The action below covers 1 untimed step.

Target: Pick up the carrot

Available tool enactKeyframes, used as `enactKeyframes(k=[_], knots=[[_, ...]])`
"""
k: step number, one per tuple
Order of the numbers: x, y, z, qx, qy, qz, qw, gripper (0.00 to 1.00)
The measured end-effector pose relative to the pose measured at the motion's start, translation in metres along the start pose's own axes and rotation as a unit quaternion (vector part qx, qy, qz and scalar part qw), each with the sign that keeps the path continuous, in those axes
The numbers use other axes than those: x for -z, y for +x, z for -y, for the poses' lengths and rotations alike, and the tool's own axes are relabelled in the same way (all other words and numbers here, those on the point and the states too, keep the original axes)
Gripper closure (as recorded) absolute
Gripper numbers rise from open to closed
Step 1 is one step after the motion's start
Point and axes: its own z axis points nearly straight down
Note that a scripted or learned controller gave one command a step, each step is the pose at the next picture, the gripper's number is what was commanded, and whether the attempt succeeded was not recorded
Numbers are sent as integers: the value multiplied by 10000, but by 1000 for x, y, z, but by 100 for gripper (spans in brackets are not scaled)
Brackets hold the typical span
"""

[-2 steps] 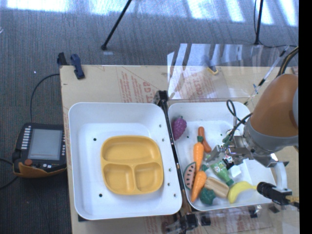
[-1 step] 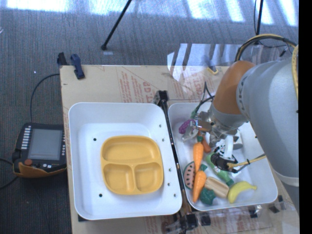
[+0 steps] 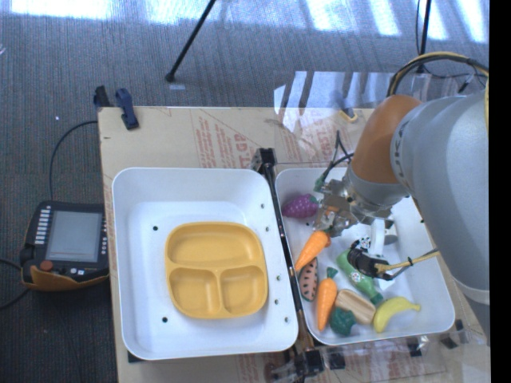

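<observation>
Now the arm (image 3: 431, 158) is reaching in over the right bin (image 3: 439, 313), its jaws (image 3: 345, 212) hanging low above the bin's upper half; whether they are apart or together I cannot tell, since the wrist is covering them.

Two carrots are lying in that bin. The nearer carrot (image 3: 311, 250) is sitting just beside the jaws, down and to their left, its long axis slanting with the green top toward the jaws and the tip pointing away. The second carrot (image 3: 326, 298) is lying further below, standing almost upright in the view.

Grapes (image 3: 300, 206) are resting just left of the jaws, a cucumber (image 3: 359, 271) below them, and a banana (image 3: 393, 311) well below. Nothing seems to be blocking the nearer carrot.

Far left, a yellow plate (image 3: 215, 270) is sitting in the other bin (image 3: 132, 214).
</observation>
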Motion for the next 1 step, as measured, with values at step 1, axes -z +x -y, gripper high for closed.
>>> enactKeyframes(k=[1], knots=[[93, 58, 23, -2485, -47, -27, 9686, 100]])
